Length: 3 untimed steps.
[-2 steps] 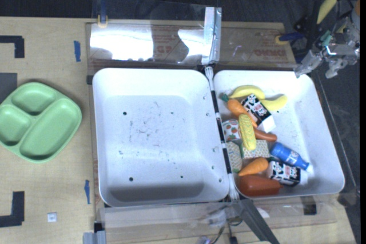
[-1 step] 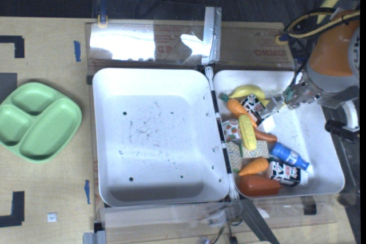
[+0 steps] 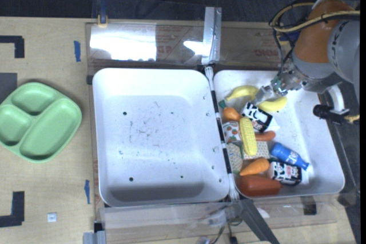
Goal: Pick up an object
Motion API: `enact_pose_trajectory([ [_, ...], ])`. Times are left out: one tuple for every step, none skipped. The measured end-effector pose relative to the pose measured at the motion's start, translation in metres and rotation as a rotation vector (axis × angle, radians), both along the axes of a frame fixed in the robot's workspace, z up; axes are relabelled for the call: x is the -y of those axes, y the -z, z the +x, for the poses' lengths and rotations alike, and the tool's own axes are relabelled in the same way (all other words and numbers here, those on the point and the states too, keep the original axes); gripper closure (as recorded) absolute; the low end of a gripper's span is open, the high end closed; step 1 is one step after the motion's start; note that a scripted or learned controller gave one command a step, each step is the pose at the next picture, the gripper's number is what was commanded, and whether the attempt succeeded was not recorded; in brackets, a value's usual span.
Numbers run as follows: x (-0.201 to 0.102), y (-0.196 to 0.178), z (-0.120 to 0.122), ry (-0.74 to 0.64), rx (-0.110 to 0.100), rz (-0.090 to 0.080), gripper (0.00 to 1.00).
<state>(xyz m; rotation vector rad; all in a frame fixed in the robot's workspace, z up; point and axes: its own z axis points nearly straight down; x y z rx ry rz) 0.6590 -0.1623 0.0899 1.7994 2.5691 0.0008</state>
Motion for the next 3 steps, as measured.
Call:
enact_pose_trajectory([
  [-0.035, -0.001, 0.006, -0.080, -0.010, -0.003, 0.00],
  [-0.038, 0.004, -0.036, -0.211, 0.002, 0.000, 0.00],
  [-0.036, -0.005, -0.034, -0.211, 0.006, -0.001, 1.00],
])
